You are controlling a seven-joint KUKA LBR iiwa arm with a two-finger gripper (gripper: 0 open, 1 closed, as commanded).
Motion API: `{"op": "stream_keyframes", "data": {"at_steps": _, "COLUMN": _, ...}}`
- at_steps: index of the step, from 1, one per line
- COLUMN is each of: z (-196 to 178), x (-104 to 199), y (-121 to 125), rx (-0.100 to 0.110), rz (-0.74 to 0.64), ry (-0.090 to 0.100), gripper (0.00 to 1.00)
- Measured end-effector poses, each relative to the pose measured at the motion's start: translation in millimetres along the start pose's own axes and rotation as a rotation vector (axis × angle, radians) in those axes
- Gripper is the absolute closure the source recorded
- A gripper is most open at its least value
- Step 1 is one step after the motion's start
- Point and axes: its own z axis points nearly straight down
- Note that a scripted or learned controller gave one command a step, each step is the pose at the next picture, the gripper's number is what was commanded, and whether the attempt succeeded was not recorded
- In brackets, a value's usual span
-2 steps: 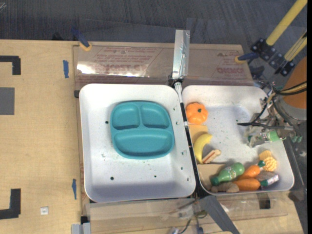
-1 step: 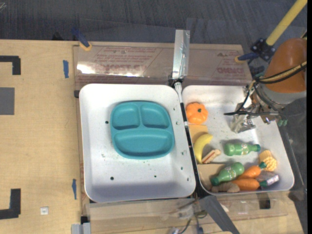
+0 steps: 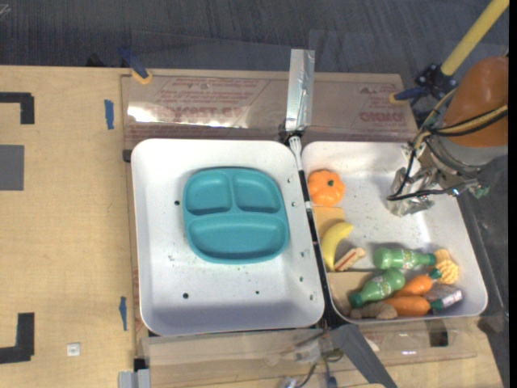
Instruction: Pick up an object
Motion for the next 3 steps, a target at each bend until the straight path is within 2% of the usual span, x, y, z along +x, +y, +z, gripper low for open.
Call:
{"op": "stream_keyframes", "data": {"at_steps": 1, "z": -0.2, "x": -83.4, "y": 81.9, "rx": -0.003, "rz": 0.159, "ry": -0.003, "gripper": 1.0}}
{"op": "stream_keyframes", "data": {"at_steps": 2, "z": -106.1, "x": -113.7, "y": 146.2, "rx": 0.001, "rz": 0.137, "ry": -0.01, "gripper": 1.0}}
{"op": "stream_keyframes", "data": {"at_steps": 3, "z": -205.1, "x": -99.1, "y": 107.4, "rx": 0.003, "rz": 0.082, "ry": -0.006, "gripper": 1.0}}
